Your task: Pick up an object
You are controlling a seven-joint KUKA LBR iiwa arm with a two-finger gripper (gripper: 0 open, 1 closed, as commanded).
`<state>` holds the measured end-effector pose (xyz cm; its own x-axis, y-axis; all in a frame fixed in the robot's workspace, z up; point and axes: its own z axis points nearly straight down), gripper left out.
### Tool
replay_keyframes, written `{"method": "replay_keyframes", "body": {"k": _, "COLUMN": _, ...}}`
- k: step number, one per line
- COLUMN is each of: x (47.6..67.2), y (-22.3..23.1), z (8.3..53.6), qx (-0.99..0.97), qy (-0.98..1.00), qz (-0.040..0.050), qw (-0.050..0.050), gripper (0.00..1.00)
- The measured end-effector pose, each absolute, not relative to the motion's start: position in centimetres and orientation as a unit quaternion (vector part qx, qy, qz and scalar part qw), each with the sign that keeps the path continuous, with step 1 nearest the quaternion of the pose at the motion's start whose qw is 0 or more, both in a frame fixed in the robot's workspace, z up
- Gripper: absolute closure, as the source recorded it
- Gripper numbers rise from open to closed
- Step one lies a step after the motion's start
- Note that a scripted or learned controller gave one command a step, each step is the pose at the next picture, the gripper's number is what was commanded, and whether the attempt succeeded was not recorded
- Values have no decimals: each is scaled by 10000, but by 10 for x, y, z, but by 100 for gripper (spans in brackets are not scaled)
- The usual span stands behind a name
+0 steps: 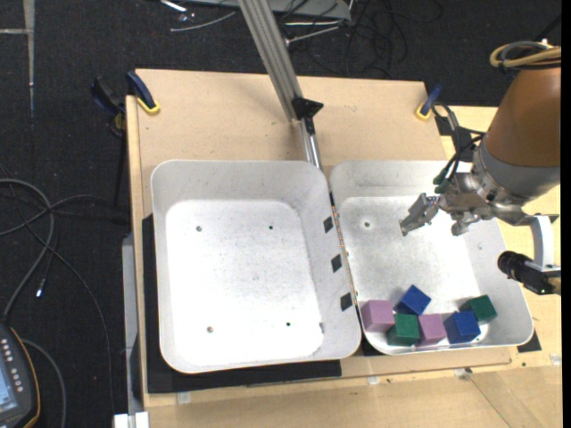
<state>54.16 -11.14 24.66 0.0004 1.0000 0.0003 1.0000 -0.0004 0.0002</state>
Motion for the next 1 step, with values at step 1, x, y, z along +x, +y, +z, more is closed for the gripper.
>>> {"method": "replay_keyframes", "body": {"k": 1, "x": 563, "y": -103, "z": 208, "qx": -7062, "qy": -7080, "qz": 12, "qw": 11, "gripper": 0}}
